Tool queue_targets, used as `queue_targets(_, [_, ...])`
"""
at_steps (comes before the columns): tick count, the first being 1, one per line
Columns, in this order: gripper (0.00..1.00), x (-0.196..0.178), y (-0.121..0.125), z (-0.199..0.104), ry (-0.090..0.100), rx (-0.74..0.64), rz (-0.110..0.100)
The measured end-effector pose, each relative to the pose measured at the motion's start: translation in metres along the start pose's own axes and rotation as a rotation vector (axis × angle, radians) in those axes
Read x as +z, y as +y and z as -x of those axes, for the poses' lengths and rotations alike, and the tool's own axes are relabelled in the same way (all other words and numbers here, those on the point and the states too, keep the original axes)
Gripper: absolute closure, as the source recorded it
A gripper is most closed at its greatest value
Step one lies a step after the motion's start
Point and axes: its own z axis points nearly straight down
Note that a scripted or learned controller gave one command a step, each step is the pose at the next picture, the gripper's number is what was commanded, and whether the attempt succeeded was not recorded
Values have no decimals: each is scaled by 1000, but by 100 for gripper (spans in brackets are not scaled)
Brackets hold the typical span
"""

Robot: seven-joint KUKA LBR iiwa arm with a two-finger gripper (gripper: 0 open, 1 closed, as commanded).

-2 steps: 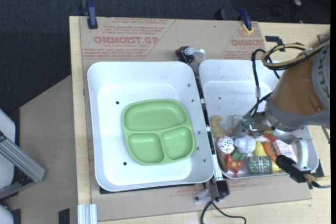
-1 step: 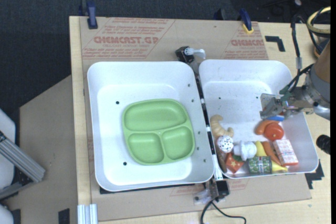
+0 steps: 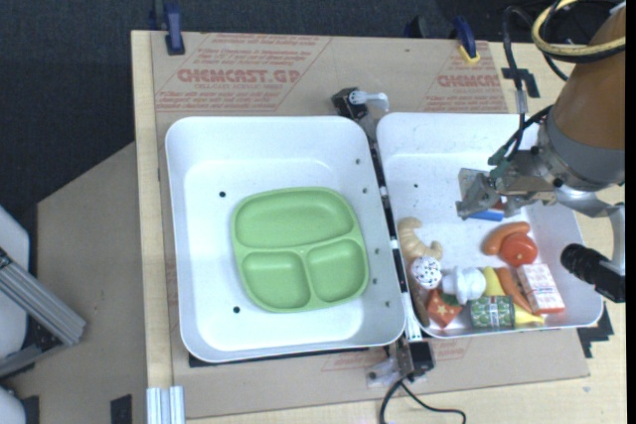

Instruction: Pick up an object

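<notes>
we see gripper [image 3: 479, 196] over right bin [image 3: 437, 139] centre | can't tell its state | toys [image 3: 492, 285] at bin's near edge | green tray [image 3: 298, 248] in left bin [image 3: 199, 164]

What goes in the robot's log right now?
hand: over right bin | toys: piled in its near corner | tray: in left bin

My arm [image 3: 596, 104] grey with orange band; my metal two-finger claw [image 3: 477, 196] dull grey; two shallow plastic bins white, left bin [image 3: 189, 243] and right bin [image 3: 437, 139]; three-compartment plastic plate [image 3: 298, 248] pale green; round toy tomato [image 3: 513, 243] red-orange, green top; small rectangular carton [image 3: 544, 290] red and white; white round ball [image 3: 426, 271] dark-speckled; flat cardboard sheet [image 3: 248, 74] brown, red lettering.
</notes>
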Motion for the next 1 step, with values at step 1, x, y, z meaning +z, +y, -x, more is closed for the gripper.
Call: queue_targets(1, [100, 25, 31, -56, -1, 2, -1])
